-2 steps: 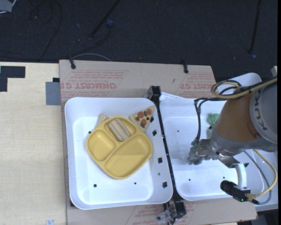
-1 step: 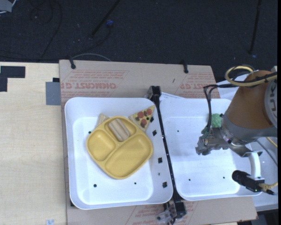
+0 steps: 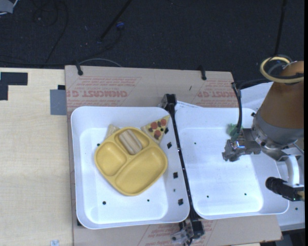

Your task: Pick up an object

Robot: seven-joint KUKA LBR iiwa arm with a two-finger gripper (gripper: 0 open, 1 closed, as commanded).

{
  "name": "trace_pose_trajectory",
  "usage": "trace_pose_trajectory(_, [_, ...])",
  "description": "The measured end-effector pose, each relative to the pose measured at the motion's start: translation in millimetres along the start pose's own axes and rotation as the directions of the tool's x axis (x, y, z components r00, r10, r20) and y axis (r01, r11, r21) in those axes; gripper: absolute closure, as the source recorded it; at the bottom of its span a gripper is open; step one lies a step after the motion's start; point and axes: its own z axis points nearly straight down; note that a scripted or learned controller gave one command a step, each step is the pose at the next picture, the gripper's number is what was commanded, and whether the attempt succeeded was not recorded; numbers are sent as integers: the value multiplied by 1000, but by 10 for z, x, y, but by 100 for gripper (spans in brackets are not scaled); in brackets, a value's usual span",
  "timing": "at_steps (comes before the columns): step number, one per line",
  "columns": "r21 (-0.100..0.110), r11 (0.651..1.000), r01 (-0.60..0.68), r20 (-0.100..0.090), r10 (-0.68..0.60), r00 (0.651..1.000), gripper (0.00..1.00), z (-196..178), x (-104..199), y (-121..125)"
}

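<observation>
The gripper (image 3: 235, 150) hung over the right bin (image 3: 215, 199), near its right edge. I cannot tell if it was open. A yellow plate (image 3: 138, 170) and a pizza slice (image 3: 158, 128) lay in the left bin (image 3: 87, 199).

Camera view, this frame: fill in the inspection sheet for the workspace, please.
Surface: two white bins, left bin and right bin, on cardboard.
Job's things: yellow divided plate in left bin, tan piece in one compartment; pizza-slice toy at its upper right edge.
Clutter: nothing seen.
Grippers: gripper over right bin; finger state unclear.
Cables: black cable along the arm.
Surroundings: dark floor with wires behind.
</observation>
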Motion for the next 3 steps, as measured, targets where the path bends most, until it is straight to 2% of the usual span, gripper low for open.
trace_pose_trajectory(1, [4, 1000, 4, -2, -4, 1000, 100, -65, 528, 263])
trace_pose_trajectory(2, [6, 1000, 3, -2, -3, 1000, 100, -20, 956, 374])
trace_pose_trajectory(3, [5, 1000, 5, -3, -5, 1000, 100, -11, 1550, 560])
